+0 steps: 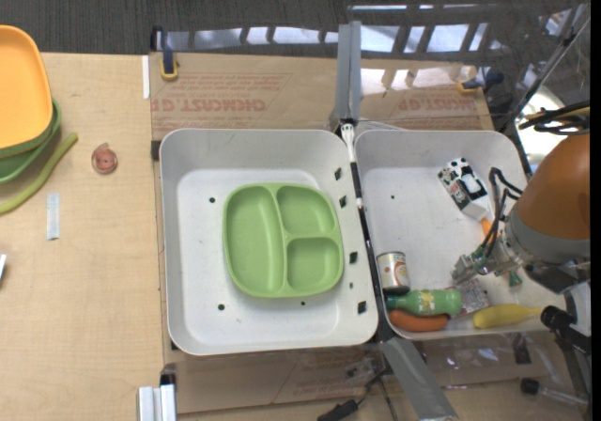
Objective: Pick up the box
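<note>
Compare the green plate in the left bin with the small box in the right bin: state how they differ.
The green plate is far larger than the box. The plate is plain green with three compartments; the box is white with dark printing. The plate lies in the middle of the left bin, away from the arm; the box lies near the right bin's far edge, close to the arm. Both rest on a bin floor.
</note>
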Motion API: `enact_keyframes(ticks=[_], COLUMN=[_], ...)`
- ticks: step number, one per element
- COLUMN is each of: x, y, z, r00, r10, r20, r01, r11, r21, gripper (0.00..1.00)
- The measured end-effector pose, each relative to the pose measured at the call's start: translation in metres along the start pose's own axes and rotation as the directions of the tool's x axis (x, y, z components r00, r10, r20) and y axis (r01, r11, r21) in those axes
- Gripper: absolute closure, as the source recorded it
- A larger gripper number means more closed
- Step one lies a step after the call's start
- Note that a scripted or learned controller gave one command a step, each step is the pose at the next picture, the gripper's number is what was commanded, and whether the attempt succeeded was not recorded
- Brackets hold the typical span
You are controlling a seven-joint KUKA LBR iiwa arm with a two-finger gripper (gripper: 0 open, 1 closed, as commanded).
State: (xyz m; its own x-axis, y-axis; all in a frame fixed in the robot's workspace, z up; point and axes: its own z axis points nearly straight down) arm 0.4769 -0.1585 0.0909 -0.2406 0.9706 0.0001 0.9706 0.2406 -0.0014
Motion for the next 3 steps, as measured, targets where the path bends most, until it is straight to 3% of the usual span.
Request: enact_keyframes(ticks=[1,2,3], x=[0.065,0.089,0.179], y=[0.017,0.090,0.096], z=[-0.100,-0.099,-0.099], r00=[0.995,0.990,0.861], r10=[-0.103,0.139,0.509], r20=[0.001,0.002,0.004], r01=[0.103,-0.139,-0.509], r11=[0.995,0.990,0.861], r21=[-0.001,0.002,0.003], gripper=[1.00,1.00,1.00])
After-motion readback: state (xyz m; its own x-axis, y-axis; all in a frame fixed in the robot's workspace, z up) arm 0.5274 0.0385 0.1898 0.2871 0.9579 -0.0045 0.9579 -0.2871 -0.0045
